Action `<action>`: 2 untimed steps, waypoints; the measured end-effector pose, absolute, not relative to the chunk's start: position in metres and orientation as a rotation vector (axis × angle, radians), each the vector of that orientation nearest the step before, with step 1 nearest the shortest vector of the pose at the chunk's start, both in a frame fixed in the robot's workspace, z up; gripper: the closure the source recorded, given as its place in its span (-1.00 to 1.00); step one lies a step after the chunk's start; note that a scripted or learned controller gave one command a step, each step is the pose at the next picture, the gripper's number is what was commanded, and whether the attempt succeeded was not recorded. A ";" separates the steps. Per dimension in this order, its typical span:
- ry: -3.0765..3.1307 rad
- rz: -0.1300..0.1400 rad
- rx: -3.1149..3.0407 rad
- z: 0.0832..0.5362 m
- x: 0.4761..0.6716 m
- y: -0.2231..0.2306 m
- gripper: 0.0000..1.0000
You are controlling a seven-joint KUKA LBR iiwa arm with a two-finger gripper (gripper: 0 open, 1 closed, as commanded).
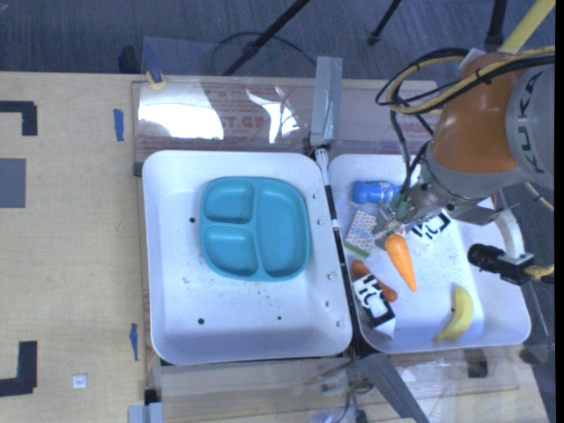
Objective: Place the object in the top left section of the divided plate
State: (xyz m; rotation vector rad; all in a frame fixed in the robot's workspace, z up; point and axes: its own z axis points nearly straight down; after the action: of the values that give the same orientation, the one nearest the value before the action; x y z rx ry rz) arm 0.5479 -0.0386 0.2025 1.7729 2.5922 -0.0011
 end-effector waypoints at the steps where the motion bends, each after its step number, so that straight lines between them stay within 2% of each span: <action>1: 2.648 -0.001 1.694 0.184 0.524 0.037 1.00; 2: 2.797 0.002 1.423 0.394 0.580 0.072 1.00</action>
State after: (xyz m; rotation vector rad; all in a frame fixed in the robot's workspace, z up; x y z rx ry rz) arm 0.5798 0.0719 0.3937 1.4226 2.7975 0.0018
